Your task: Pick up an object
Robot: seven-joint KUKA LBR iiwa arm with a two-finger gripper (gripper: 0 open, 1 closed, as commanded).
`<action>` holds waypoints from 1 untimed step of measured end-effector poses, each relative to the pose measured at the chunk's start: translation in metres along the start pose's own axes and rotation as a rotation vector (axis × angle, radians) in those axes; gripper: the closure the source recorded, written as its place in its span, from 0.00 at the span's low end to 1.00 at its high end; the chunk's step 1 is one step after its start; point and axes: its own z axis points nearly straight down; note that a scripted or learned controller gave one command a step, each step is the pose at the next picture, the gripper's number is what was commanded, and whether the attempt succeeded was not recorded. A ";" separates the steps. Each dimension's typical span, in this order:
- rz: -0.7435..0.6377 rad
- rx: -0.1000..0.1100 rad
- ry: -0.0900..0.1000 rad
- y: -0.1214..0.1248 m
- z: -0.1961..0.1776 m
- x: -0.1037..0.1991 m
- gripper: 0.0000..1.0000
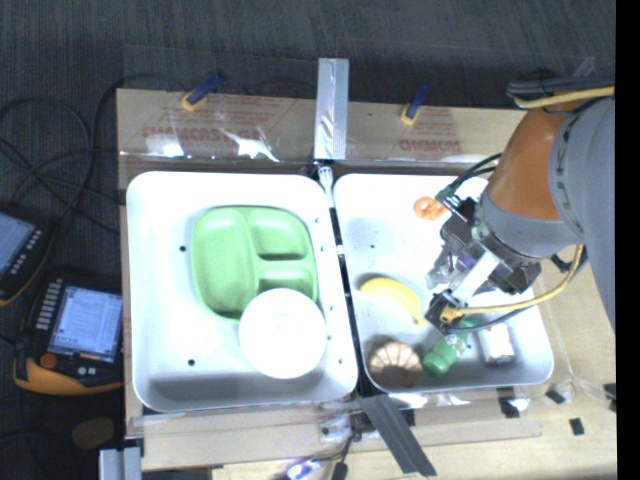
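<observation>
While the gripper hangs low over the right bin's front corner, these lines apply.
Step in hand: the approach, by my reading; gripper [445, 318] poised above the green object [438, 360], nothing visibly between its tips.
Pincer state: cannot tell, too small and dark.
Candidates: banana [390, 294] just left of the tip; brown ridged object [395, 362] touching the green one; small white can [497, 346] to the right; orange ring [427, 208] well apart at the back.
Next move: probably a short descent, centred on one item, clear of neighbours.
Arm pose: arm [540, 183] reaching in from the right, wrist angled down-left over the right bin [380, 203].
Left bin [150, 268]: green divided tray [245, 253], white round plate [283, 332] overlapping it.
</observation>
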 end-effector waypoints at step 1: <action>0.500 0.000 -0.001 0.009 0.066 0.060 1.00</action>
